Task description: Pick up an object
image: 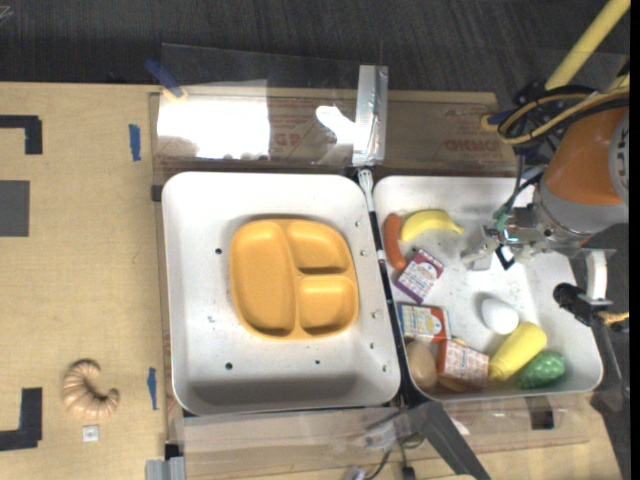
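Gripper (492,251) hung over the right bin (585,373), near the banana (430,225); its opening and any hold were unclear. Approach step, probably; next, descend onto one item.

Open white floor mid-right bin (590,368), between curved yellow banana (432,225) and white egg (498,316). Front corner crowded: yellow corn cob (519,349), green bumpy vegetable (544,370), printed cartons (424,322).

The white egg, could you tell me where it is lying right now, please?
The egg lies in the right bin, toward its near right part, just above the yellow corn and right of the small carton.
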Action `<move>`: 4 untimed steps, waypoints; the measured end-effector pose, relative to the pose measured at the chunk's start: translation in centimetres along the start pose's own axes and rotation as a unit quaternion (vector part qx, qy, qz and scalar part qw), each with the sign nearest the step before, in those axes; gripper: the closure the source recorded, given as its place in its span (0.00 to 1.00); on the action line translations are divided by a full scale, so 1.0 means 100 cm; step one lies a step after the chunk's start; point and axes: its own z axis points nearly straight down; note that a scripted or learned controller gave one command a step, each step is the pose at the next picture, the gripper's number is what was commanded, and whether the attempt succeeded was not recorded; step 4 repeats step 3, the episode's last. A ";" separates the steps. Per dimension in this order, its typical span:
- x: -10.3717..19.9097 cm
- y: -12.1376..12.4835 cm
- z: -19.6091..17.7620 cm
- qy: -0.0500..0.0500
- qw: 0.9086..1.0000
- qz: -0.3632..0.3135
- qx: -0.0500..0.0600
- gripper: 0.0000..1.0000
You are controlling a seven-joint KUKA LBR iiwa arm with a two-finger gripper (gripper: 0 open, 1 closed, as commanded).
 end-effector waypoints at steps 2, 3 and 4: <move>0.027 0.025 0.028 0.005 0.999 -0.049 0.010 0.00; 0.027 0.027 0.016 0.005 0.999 -0.049 0.008 1.00; 0.027 0.027 0.016 0.005 0.999 -0.049 0.008 1.00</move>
